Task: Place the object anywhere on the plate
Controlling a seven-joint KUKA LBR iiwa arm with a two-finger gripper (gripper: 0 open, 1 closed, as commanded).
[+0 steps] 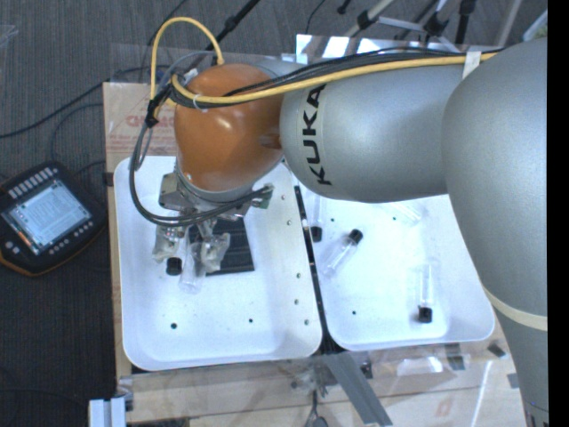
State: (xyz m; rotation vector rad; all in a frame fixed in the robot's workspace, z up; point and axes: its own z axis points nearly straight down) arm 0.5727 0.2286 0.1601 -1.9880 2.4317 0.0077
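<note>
My gripper (188,258) hangs low over the left bin (267,327), under the orange wrist band. A small dark square plate (235,247) lies on that bin's floor, just right of the gripper and partly hidden by it. A clear vial with a black cap (181,272) sits right at the gripper's tip, left of the plate; whether it is held or resting on the bin floor is unclear. Two more clear vials with black caps lie in the right bin (462,327), one near its left wall (342,249) and one toward the front right (424,297).
The big grey arm covers the back of both bins. A ridge (309,265) divides the two bins. A teach pendant (44,216) lies off the bench at the left. Cables loop above the wrist.
</note>
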